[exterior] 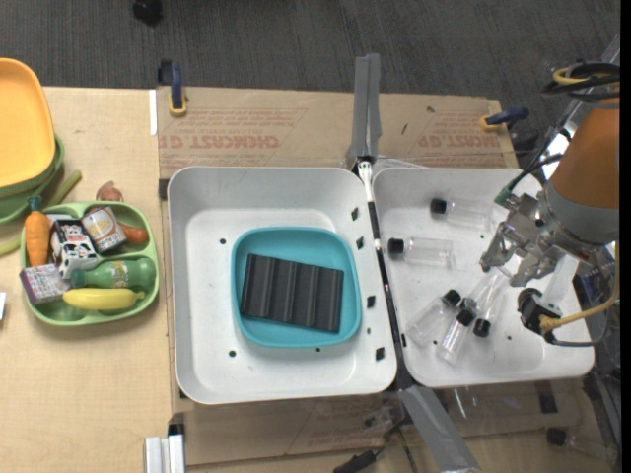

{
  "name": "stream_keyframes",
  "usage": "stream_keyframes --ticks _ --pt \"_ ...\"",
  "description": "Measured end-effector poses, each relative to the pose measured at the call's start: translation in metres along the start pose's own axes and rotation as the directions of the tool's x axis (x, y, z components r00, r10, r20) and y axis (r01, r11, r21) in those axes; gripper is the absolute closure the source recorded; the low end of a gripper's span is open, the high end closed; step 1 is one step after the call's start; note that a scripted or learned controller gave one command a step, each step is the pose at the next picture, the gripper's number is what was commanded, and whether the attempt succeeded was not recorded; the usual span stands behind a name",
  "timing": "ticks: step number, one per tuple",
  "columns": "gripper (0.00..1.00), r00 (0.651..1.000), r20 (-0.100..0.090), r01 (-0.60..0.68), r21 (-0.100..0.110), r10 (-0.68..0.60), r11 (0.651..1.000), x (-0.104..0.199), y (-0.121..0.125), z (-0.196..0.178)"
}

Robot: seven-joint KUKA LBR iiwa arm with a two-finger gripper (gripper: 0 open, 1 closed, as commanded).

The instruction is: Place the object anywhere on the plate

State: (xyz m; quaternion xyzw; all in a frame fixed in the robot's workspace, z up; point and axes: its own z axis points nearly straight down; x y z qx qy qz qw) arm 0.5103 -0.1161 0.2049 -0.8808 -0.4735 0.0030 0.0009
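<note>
A teal plate [252, 254] sits in the middle of the left bin [197, 284]. A dark grey ridged block [292, 289] lies flat on the plate. The right bin [552, 358] holds several clear vials with black caps. One vial [426, 252] lies near its left wall, another [455, 208] lies toward the back, and a cluster [455, 315] sits at the centre. My gripper [505, 256] hangs over the right bin's right half, just above and right of the cluster. A vial [490, 290] lies right below it, and I see nothing held.
A green tray [148, 294] of toy food stands on the bench at the left, with stacked yellow plates [22, 126] behind it. Clamps [175, 89] grip the cardboard at the back. A metal bar [366, 106] runs above the seam between the bins.
</note>
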Motion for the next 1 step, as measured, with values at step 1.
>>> stream_keyframes --ticks 1 --pt "0.0 1.0 0.0 0.0 0.0 0.0 1.0 0.0 0.0 -0.0001"
